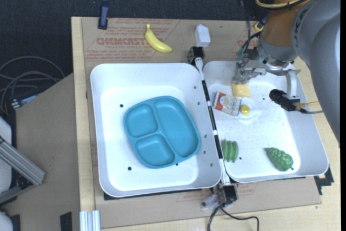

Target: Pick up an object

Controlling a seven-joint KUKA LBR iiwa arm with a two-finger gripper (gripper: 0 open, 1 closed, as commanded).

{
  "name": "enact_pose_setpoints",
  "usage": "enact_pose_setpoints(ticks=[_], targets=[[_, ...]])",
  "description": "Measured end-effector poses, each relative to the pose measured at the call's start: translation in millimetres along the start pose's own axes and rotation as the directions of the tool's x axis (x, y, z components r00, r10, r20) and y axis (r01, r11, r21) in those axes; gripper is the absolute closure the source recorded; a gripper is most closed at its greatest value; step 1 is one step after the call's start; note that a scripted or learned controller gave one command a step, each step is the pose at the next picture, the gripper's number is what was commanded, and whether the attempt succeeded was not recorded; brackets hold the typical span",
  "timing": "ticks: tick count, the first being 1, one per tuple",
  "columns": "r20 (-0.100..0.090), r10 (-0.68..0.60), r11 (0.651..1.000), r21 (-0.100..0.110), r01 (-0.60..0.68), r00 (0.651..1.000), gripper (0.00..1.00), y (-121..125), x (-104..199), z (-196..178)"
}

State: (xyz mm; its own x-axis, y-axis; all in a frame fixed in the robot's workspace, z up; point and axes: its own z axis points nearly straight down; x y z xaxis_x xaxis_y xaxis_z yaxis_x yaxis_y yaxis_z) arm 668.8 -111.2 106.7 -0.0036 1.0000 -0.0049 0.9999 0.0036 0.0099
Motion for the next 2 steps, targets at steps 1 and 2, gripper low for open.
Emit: enact_pose_setpoints(ticks=[1, 2], targets=[[0.000, 0.000, 1.000, 0.001, 0.000, 1.000, 0.00, -0.2, 0.1, 0.3], [-0.005, 0.004, 1.000, 0.012, -0.004, 1.000, 0.00, -3.0, -4.6, 22.4]])
